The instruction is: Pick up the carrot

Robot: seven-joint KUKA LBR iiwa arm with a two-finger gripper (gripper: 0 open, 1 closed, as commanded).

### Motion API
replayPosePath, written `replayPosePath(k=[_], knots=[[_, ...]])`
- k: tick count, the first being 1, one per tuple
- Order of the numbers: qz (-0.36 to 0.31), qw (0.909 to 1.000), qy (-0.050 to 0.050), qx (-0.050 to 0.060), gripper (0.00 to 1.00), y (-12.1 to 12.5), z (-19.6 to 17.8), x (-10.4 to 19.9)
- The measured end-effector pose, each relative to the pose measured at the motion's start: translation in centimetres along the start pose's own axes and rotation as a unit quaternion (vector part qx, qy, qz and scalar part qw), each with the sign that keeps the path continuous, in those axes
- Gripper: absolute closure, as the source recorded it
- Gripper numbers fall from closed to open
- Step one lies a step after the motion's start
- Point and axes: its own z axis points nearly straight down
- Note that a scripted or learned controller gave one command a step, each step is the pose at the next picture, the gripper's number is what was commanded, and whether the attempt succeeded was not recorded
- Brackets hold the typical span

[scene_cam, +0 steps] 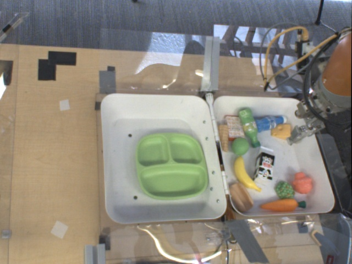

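Note:
The carrot [280, 205] is orange with a small green stub at its right end. It lies flat along the front wall of the right bin [323, 164], just below a green broccoli piece [284, 190]. My gripper [301, 132] hangs over the bin's right rear part, next to a yellow wedge [281, 131]. It is well behind the carrot and apart from it. The grey arm with its orange band [337, 70] rises behind it at the right edge.
The right bin also holds a banana [245, 174], a milk carton [265, 166], an orange-red fruit [302, 183], a bun [241, 196], a green ball [240, 146], a green bottle [248, 126] and a blue bottle [269, 123]. A green divided plate [171, 165] lies in the left bin [118, 147].

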Motion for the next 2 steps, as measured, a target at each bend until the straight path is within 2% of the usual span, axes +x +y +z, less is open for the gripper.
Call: replayPosePath(k=[1, 2], knots=[[0.000, 1.0000, 0.000, 0.000, 0.00, 0.0, 0.0, 0.0], [-0.190, 0.9818, 0.000, 0.000, 0.00, 2.9, -2.4, -0.7]])
